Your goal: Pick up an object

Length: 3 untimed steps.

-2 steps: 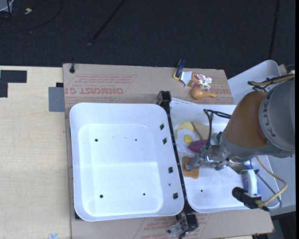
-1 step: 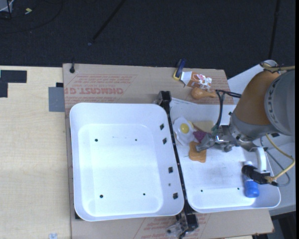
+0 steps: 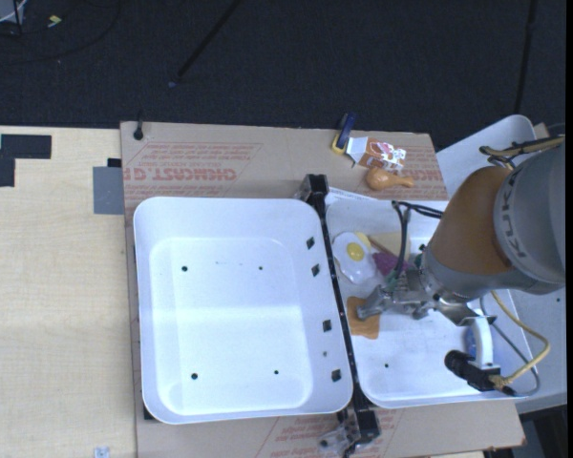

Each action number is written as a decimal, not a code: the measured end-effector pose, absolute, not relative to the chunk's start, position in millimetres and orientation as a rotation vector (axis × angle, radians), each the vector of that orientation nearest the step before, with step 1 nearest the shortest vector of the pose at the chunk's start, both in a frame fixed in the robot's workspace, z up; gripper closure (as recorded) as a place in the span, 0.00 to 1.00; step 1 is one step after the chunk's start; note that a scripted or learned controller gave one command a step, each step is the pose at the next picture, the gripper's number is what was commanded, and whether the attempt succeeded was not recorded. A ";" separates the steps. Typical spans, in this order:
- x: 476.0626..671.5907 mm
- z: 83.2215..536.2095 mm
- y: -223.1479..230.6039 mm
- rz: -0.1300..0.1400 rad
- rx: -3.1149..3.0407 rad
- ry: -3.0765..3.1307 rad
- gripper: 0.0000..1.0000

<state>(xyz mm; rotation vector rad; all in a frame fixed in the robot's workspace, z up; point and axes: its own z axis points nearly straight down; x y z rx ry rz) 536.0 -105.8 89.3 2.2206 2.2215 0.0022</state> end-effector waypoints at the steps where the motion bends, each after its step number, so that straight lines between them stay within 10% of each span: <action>1: 576.8 89.1 -140.2 0.002 2.221 2.219 0.00; 2: 599.7 89.1 -91.5 0.001 2.217 2.224 0.00; 3: 618.2 89.1 -149.7 0.000 2.222 2.218 0.00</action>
